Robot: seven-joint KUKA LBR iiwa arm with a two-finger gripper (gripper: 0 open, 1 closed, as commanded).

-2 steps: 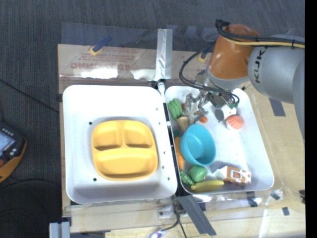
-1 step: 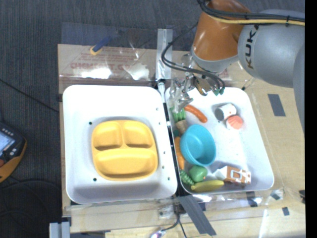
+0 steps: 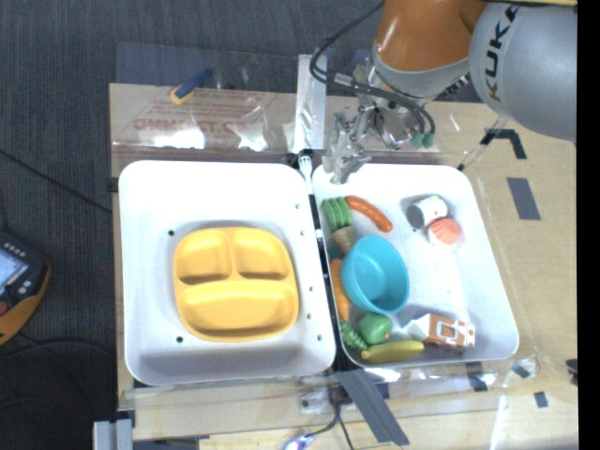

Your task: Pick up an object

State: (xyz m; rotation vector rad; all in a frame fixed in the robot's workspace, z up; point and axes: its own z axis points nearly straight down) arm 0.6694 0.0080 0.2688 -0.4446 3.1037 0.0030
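Note:
My gripper [image 3: 345, 162] hangs over the far left corner of the right bin [image 3: 487, 251], its metal fingers pointing down just above the bin's rim, with nothing seen between them. Right below it lie an orange-red sausage [image 3: 369, 213] and a green ridged toy [image 3: 337, 214]. A blue bowl [image 3: 375, 274] sits in the bin's middle, against a brown piece [image 3: 342, 242] and an orange carrot [image 3: 339, 289]. A white and salmon toy [image 3: 436, 219] lies at the far right. Along the near edge are a green pepper [image 3: 372, 328], a yellow banana [image 3: 394, 351] and an orange-and-white block [image 3: 448, 331].
The left bin [image 3: 150, 204] holds a yellow divided plate [image 3: 235, 282]. A clear plastic sheet [image 3: 206, 111] with a blue marker lies behind the bins. The grey and orange arm [image 3: 469, 26] fills the upper right. A dark device [image 3: 17, 275] sits at the far left on the floor.

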